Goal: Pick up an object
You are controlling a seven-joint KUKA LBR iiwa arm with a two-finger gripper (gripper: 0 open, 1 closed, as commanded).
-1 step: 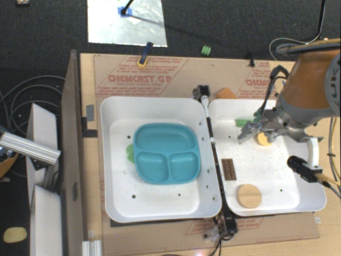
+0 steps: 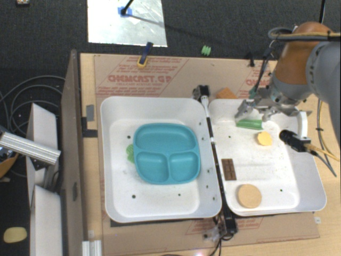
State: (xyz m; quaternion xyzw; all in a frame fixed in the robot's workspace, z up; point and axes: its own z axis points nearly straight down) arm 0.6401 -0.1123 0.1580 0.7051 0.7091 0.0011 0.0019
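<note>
Two white bins, one teal tray, four small objects.

Looks like a robotics lab or test cell. Left of the gripper, two white bins on a cardboard-covered bench, loose black cables on dark carpet.

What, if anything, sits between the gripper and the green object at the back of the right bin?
Nothing visible. The gripper hangs directly over the green object at the right bin's back; the yellow piece lies apart, nearer the camera.
</note>
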